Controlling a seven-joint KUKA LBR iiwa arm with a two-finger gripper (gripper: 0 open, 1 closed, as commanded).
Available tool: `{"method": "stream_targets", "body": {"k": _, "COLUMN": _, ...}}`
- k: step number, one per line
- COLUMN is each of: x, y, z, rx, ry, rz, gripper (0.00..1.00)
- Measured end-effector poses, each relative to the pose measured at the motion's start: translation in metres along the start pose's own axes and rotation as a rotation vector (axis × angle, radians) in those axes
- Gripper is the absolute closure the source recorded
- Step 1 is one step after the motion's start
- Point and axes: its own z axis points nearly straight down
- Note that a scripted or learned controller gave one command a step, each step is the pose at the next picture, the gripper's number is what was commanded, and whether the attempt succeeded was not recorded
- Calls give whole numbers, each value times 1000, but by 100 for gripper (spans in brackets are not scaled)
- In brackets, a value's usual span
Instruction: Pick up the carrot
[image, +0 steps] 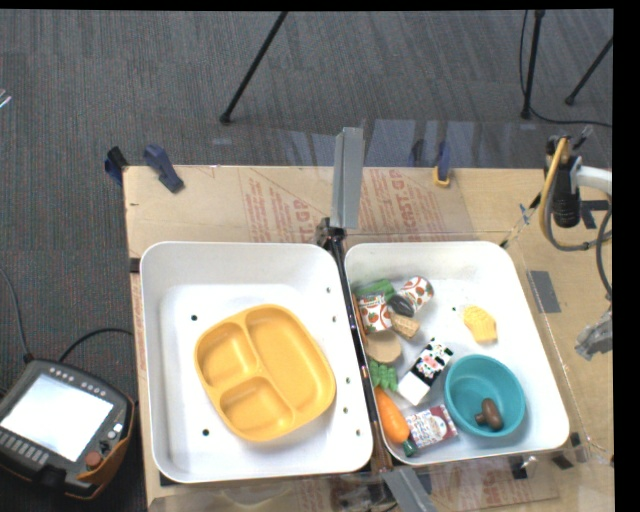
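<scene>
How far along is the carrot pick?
Done: nothing visible yet. The carrot lies at the near left edge of the right bin, beside a small carton and the teal bowl. In hand: nothing is around or touching the carrot. Left: the whole approach, grasp and lift.

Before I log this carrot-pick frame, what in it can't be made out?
- Gripper: the arm's end is cut off by the camera view's right edge, so its state is unknown.
- Carrot: its leafy end is crowded by neighbouring toys.
- Small brown item in the teal bowl: too small to identify.
- Carton labels: too blurred to read.
</scene>
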Motion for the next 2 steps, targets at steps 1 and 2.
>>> {"method": "stream_targets", "body": {"k": 1, "x": -2, "y": -4, "z": -3, "rx": 0, "ry": 1, "rz": -323, "gripper": 100}}
{"method": "stream_targets", "body": {"k": 2, "x": 17, "y": -6, "z": 39, "rx": 0, "ry": -1, "rz": -516, "gripper": 100}}
